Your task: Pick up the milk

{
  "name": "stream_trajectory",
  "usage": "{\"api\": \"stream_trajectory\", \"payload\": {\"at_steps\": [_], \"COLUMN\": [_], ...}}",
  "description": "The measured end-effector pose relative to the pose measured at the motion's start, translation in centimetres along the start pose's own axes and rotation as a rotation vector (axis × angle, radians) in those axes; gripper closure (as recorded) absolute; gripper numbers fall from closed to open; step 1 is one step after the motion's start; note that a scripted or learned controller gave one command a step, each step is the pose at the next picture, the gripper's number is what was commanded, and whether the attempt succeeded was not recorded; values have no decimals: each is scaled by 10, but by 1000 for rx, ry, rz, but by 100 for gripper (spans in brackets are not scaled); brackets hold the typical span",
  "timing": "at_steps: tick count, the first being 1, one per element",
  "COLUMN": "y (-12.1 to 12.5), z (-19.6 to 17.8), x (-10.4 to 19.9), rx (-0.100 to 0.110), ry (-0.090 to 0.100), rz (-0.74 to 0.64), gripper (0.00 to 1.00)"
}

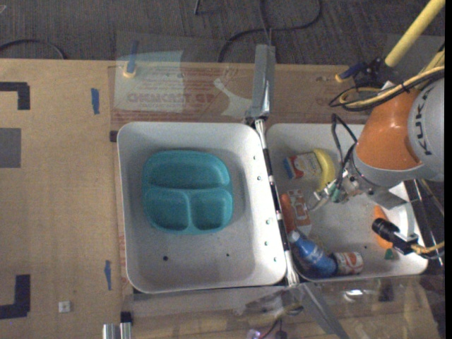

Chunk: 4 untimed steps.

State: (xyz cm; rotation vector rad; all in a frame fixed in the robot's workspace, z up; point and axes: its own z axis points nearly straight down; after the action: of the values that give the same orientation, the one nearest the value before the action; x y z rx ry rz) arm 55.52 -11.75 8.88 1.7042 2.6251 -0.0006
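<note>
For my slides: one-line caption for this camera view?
KUKA arm reaches over the right bin of groceries; a teal divided tray sits in the left bin.

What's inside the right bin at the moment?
The right bin holds a yellow-and-white carton, an orange-and-white packet, a blue bottle and a small can. The arm covers the bin's right part.

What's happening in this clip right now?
The robot arm reaches in over the right bin, which holds a small milk carton, a yellow-and-white package, a blue bottle and a can. The carton lies on the bin floor near the divider, not lifted. The left bin holds a teal divided tray.
</note>
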Motion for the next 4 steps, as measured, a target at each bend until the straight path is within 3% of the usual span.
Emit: {"api": "stream_trajectory", "payload": {"at_steps": [1, 2, 3, 4], "y": [-56, 19, -58, -70], "z": [-1, -96, -14, -85], "x": [33, 44, 15, 28], "rx": [-2, 10, 11, 9], "ry": [-6, 7, 9, 8], "rz": [96, 738, 607, 500], "gripper": [0, 0, 0, 0]}}
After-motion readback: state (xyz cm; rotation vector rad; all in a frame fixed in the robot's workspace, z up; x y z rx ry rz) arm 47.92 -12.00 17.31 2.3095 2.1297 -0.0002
